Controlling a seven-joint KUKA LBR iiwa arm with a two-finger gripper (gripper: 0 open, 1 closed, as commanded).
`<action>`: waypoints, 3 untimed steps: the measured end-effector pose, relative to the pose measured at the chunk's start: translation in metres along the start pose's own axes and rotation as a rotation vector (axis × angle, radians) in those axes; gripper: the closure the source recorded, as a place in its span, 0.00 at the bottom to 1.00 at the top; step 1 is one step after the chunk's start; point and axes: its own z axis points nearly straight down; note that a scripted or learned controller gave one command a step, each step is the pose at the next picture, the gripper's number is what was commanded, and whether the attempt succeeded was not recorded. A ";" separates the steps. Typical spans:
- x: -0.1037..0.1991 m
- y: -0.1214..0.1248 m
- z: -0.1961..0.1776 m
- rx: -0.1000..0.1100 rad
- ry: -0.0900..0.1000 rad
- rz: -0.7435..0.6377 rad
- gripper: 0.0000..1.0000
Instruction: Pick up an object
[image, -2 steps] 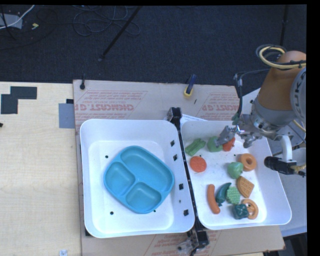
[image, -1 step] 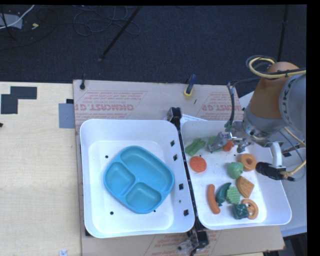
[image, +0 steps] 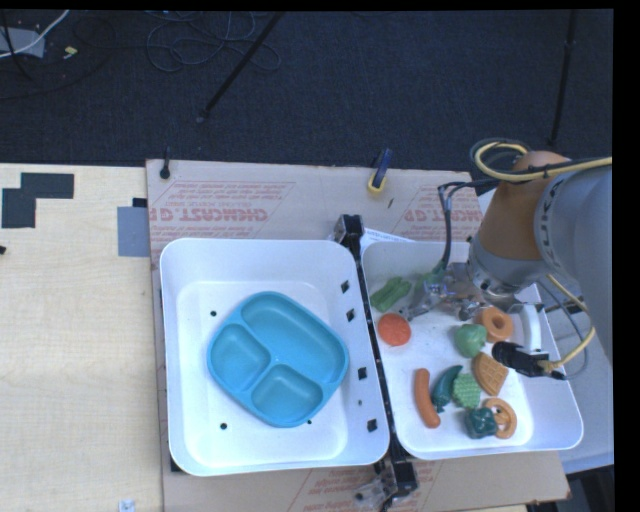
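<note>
Cardboard (image: 250, 205) covers the pale wooden bench (image: 70, 350) under two white bins (image: 180, 300); behind lies dark carpet (image: 350, 90) with cables. Whether the gripper (image: 440, 295) is open cannot be told.

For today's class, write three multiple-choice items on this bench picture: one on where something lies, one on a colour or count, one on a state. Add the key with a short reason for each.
1. Where does the blue divided plate lie?
A. in the left bin
B. in the right bin
C. on the dark floor

2. What colour is the round toy beside the divider between the bins?
A. purple
B. orange-red
C. white

3. How does the blue divided plate sit?
A. standing on its edge
B. upside down
C. flat, compartments facing up

Key: 1 A, the plate rests inside the left bin, while the toys crowd the right bin. 2 B, the toy shows orange-red against the white floor. 3 C, all three compartments are open to the camera.
</note>
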 end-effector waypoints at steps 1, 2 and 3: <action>-0.001 0.000 -0.012 0.000 0.001 0.002 1.00; -0.008 -0.001 -0.059 -0.006 -0.001 0.002 1.00; 0.001 0.004 -0.113 -0.009 -0.001 -0.001 1.00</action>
